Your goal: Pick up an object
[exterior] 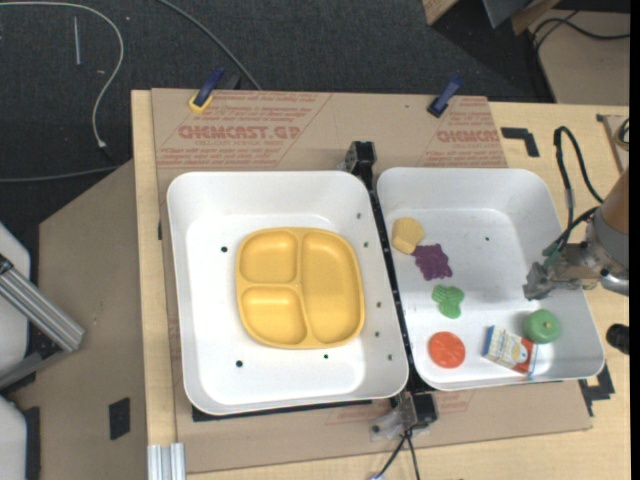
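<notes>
Green apple [542, 326] near right bin's [520, 188] right rim, just below gripper [545, 276]

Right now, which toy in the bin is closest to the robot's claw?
The round green toy at the right bin's right side. It lies just below the gripper; the other toys lie farther left.

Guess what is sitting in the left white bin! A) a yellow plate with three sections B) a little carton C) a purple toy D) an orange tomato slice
A: the yellow divided plate lies alone in the left bin, while the purple toy, the orange slice and the small carton all lie in the right bin.
</notes>
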You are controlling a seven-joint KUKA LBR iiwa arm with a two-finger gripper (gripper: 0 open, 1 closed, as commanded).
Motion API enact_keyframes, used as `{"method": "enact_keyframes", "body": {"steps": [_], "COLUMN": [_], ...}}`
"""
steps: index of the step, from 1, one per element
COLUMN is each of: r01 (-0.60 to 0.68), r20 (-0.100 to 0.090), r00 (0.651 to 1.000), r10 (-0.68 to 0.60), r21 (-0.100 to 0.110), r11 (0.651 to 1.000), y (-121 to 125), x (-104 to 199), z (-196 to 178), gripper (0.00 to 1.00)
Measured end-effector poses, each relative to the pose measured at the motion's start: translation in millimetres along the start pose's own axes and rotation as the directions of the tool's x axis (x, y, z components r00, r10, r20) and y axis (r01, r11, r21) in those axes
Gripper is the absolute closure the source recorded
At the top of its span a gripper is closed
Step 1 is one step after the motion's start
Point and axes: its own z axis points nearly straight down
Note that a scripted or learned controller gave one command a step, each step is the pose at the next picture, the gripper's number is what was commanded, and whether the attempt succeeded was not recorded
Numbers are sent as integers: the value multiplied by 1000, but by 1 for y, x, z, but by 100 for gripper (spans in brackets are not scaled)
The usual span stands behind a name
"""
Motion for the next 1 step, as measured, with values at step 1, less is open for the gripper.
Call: {"method": "enact_keyframes", "body": {"steps": [1], "r01": [1], "r20": [1], "r00": [1000], "r10": [-1], "r21": [-4], "r11": [1000], "y": [-3], "x": [5], "z": [-62], "gripper": [100]}}
